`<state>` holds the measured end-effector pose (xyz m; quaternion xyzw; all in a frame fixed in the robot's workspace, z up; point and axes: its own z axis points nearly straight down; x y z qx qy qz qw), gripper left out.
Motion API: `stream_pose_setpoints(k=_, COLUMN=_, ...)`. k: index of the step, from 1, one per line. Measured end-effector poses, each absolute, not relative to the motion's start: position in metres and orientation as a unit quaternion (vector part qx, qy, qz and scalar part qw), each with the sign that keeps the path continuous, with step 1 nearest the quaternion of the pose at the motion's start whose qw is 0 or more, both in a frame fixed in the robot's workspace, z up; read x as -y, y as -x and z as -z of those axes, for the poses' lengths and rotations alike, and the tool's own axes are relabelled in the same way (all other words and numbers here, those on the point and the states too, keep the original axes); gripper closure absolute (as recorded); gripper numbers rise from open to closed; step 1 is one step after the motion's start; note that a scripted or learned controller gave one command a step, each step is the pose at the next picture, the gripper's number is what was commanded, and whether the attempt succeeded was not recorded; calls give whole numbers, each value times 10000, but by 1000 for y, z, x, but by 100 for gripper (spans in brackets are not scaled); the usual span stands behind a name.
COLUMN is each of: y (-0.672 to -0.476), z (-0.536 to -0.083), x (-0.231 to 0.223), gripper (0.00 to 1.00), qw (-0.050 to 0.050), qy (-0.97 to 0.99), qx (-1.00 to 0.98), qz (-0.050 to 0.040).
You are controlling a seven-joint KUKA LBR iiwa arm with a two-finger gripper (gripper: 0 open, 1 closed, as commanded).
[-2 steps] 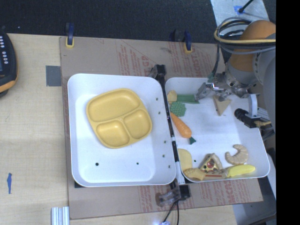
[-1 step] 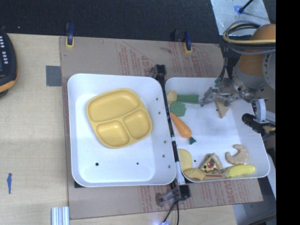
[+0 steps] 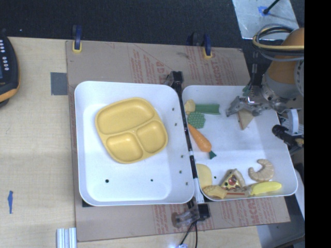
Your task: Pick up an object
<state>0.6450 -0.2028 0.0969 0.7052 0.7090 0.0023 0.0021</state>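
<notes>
My gripper [image 3: 249, 107] hangs over the far right part of the right bin [image 3: 235, 149], its fingers spread apart. A tan wedge-shaped piece [image 3: 244, 120] lies just in front of the fingers; they are not closed on it. To its left in the same bin are an orange carrot [image 3: 200, 137], a green knobbly piece [image 3: 196, 120], a green bar [image 3: 208, 108] and a small pale yellow piece [image 3: 190, 106]. Along the near wall lie a croissant [image 3: 261, 169], a pizza slice [image 3: 234, 180], a yellow banana [image 3: 267, 188] and a pale yellow lump [image 3: 205, 174].
The left bin [image 3: 93, 180] holds a yellow divided plate [image 3: 132, 129]. A black divider bar [image 3: 183, 133] runs between the bins. The arm's grey and orange body [image 3: 284, 61] stands over the right bin's far right corner. A dark device [image 3: 8, 68] sits at the left edge.
</notes>
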Motion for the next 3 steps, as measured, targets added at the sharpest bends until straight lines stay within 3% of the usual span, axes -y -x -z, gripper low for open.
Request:
stream_pose_setpoints(k=1, y=-647, z=-97, x=209, gripper=0, qw=39, qy=-7053, qx=-7089, qz=-13)
stream_pose_setpoints(k=2, y=-599, z=-91, x=146, gripper=0, qw=-39, qy=-7041, qx=-7101, qz=15)
stream_pose_setpoints(k=3, y=-660, z=-142, x=103, gripper=0, qw=22, qy=-7035, qx=-7107, qz=-20)
